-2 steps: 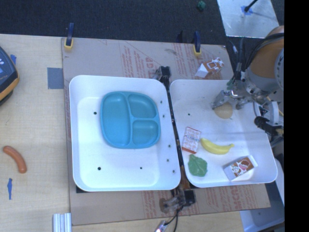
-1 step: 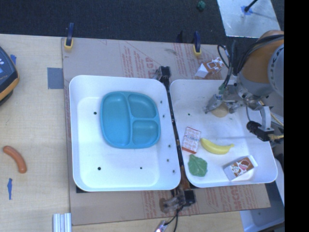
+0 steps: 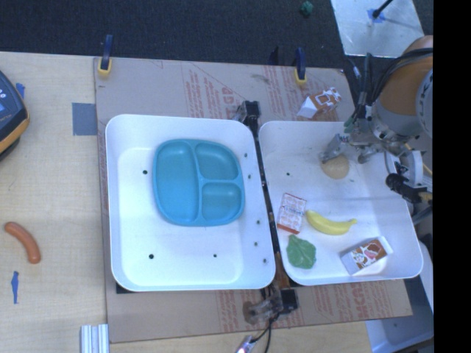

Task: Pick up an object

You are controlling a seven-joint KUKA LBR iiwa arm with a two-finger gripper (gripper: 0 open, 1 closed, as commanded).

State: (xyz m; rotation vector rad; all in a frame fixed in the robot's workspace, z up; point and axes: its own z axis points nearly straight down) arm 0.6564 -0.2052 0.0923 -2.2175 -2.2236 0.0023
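You are seeing the gripper [image 3: 340, 150] hanging just above the potato [image 3: 335, 168] (jaws' state I cannot tell), with the banana [image 3: 330, 223] lying below it.

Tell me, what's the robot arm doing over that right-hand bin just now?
Gripper low in the right bin's far end, directly over a tan round object. No grasp visible. Banana, green piece and two packets lie nearer, apart from it.

The grey metal robot arm [image 3: 412, 116] carries a broad, rounded orange band [image 3: 407, 79] above its wrist. Dark cables [image 3: 383, 68] run down alongside it, and a black fitting [image 3: 406, 186] sits lower on its side. Its silvery metal pincer [image 3: 344, 149] is made of thin, angular links.
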